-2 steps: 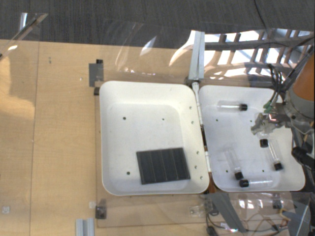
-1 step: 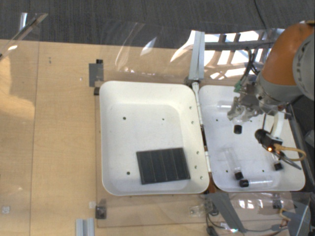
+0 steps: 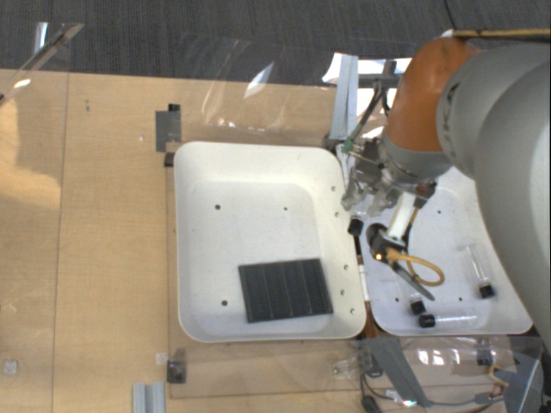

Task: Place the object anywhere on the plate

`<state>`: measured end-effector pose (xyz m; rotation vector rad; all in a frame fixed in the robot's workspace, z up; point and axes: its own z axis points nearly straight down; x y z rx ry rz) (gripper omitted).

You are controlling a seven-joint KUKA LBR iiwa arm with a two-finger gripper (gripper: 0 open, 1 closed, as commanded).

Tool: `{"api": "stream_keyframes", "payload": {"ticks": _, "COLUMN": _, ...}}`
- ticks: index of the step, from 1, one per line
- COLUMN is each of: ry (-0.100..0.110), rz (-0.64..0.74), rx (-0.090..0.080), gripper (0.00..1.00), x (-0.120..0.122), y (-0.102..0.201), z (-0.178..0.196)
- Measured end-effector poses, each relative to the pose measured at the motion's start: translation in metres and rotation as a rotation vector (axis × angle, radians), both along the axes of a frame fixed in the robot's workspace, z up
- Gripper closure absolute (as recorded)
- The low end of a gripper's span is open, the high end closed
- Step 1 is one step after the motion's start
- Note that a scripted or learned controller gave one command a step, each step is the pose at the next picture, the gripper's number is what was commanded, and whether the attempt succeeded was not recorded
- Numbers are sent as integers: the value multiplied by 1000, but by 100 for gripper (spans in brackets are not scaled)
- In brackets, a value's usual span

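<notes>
The gripper (image 3: 360, 198) hovered at the right bin's (image 3: 508, 317) left rim, its grip state unclear, capped tubes (image 3: 452, 319) nearby. The plate (image 3: 285, 290) lay unobstructed near the left bin's (image 3: 250, 188) front edge.

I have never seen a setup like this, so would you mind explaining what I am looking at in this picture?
This picture comes from a camera fixed above a bench, looking down at a slant. The big grey shape with an orange band is a robot arm reaching in from the right. At its end is the gripper, its two-finger hand, hanging over the border between two shallow white bins. The left bin holds a dark ribbed square, the plate. The right bin holds a few small clear sticks with black ends. I cannot make out whether the gripper holds anything.
</notes>
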<state>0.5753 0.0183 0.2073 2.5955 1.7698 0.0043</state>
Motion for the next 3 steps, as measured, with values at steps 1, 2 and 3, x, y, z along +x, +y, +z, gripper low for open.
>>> {"api": "stream_keyframes", "payload": {"ticks": 1, "ry": 0, "rz": 17, "rx": -2, "gripper": 100, "x": 77, "y": 43, "z": 23}}
{"api": "stream_keyframes", "payload": {"ticks": 2, "ry": 1, "rz": -69, "rx": 0, "gripper": 100, "x": 85, "y": 136, "z": -9}}
{"api": "stream_keyframes", "payload": {"ticks": 3, "ry": 0, "rz": -337, "rx": 1, "gripper": 100, "x": 93, "y": 205, "z": -8}}
